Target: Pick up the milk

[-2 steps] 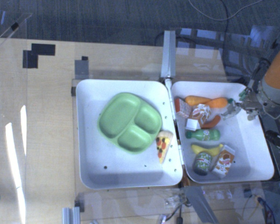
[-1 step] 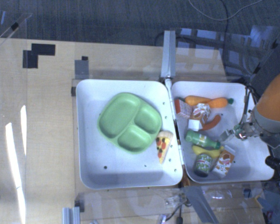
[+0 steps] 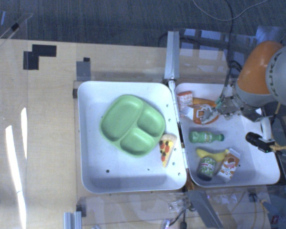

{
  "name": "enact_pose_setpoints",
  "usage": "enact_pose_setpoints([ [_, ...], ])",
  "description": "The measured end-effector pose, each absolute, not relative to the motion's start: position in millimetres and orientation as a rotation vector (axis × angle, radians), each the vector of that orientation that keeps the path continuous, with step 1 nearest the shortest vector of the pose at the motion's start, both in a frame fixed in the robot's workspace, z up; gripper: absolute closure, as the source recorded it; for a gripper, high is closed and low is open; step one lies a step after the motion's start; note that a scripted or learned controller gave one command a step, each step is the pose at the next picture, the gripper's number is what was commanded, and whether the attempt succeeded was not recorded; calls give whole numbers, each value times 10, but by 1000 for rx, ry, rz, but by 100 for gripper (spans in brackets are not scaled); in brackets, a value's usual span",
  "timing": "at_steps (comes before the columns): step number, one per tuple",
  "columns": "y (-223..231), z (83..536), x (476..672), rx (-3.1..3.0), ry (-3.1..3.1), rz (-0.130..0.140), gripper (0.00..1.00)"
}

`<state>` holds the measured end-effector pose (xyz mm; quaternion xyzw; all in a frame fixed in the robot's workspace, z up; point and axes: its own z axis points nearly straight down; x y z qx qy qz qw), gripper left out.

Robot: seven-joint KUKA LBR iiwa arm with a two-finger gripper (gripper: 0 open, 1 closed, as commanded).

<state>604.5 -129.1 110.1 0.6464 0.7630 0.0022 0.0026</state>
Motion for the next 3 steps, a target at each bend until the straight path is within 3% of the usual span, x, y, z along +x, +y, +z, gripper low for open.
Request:
enact_pose_setpoints([
  [1,-1704,896,5445,1630,2671,6,0],
  [2,-1787,1162,5888,2003,2411,6,0],
  [3,-1384,997,6383,1725,2621,-23,0],
])
